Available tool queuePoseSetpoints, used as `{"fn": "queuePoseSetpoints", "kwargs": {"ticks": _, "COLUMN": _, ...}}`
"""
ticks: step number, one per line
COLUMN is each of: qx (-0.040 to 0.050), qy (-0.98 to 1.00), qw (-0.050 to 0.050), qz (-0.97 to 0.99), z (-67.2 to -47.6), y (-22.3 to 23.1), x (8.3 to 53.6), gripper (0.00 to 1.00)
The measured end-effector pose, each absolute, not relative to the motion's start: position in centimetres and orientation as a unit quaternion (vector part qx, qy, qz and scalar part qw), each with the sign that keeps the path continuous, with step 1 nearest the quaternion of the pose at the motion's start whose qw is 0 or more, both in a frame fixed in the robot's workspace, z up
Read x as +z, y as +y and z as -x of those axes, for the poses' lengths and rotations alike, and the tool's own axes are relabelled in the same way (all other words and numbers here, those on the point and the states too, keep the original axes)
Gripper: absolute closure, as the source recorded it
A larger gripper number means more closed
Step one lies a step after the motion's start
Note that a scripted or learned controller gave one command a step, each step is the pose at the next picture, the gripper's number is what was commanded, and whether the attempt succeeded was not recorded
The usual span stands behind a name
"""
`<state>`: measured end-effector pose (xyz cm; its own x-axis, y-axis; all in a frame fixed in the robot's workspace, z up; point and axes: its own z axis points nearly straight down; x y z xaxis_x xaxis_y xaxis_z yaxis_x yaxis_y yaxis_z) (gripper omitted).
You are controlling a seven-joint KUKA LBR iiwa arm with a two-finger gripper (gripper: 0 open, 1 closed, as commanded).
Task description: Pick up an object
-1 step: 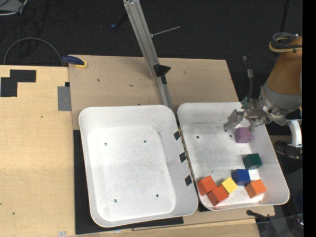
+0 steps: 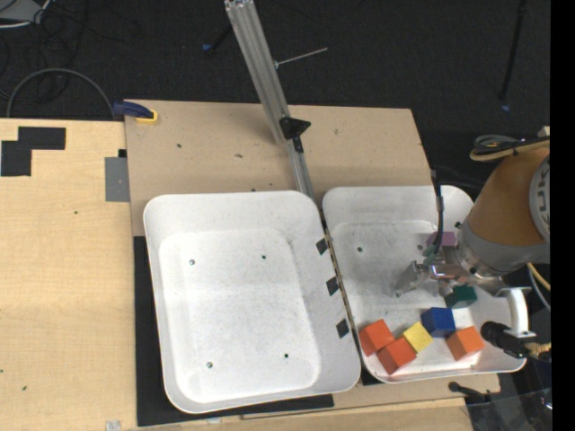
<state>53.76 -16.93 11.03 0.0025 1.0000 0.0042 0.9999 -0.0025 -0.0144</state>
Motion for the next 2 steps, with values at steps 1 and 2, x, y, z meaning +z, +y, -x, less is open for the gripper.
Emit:
{"fn": "queuePoseSetpoints", "kwargs": {"ticks": 1, "qx": 0.0008, "qy": -0.704, "qw": 0.002, "qz": 0.710, "z": -54.13, "y": -17.06, "x": 12.46, "gripper": 1.00}}
{"fn": "queuePoseSetpoints", "kwargs": {"ticks": 2, "qx": 0.0008, "qy": -0.702, "qw": 0.002, "qz": 0.712, "z": -54.12, "y": -17.08, "x": 12.43, "gripper": 0.00}}
